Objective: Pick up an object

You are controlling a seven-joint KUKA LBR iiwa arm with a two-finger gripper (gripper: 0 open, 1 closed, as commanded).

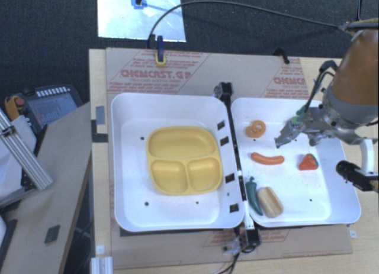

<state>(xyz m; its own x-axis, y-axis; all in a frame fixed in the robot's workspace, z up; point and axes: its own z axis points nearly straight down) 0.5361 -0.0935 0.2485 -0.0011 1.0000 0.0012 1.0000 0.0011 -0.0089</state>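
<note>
Toys (five) (267, 159), tray (one) (181, 159).

Dark carpet (47, 24) surrounds the wooden bench (95, 166), with a shiny metal sheet (140, 6) lying beyond it.

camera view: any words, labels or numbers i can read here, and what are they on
"CHEMCAST" followed by something like "GP", in red on the brown sheet under the bins, top left; the last letters are unsure.
The same red print repeats at the sheet's top right, tilted and partly hidden, too blurred to spell out.
Pendant at far left: screen and buttons too small to read.
</note>
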